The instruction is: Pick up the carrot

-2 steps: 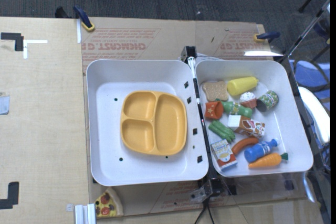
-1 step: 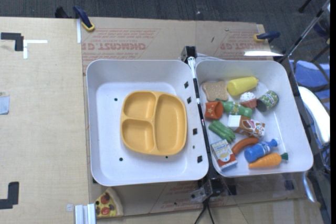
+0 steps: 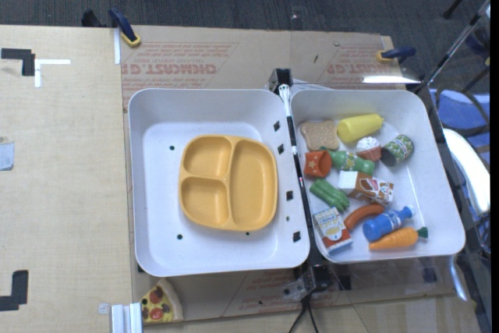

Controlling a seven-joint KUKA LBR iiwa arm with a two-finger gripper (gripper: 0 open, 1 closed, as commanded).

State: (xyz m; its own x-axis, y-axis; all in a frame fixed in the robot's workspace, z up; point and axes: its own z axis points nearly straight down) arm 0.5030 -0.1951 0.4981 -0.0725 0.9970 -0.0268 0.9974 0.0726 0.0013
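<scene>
You had the orange toy carrot with its green stub [image 3: 396, 239] lying on its side in the right-hand shallow white bin [image 3: 433, 143], close to that bin's front right corner, its green end toward the right wall. A blue plastic toy bottle with a white cap [image 3: 386, 224] lay just behind it, touching or nearly touching along its length. Left of the bottle you could see a reddish-orange toy sausage [image 3: 362, 214], and beside that, by the front left corner, a small white toy juice carton [image 3: 330, 228]. Farther back in the same bin sat a brown toy bread slice [image 3: 319, 135], a yellow rounded plastic piece [image 3: 359, 125] and a green toy can [image 3: 399, 148] near the right wall. The left-hand white bin [image 3: 148, 168] held a yellow three-compartment plastic plate [image 3: 229, 182] about at its middle. A toy pizza slice [image 3: 158, 303] lay on the bench off that bin's front left corner. How the jaws stood you could not tell.
</scene>
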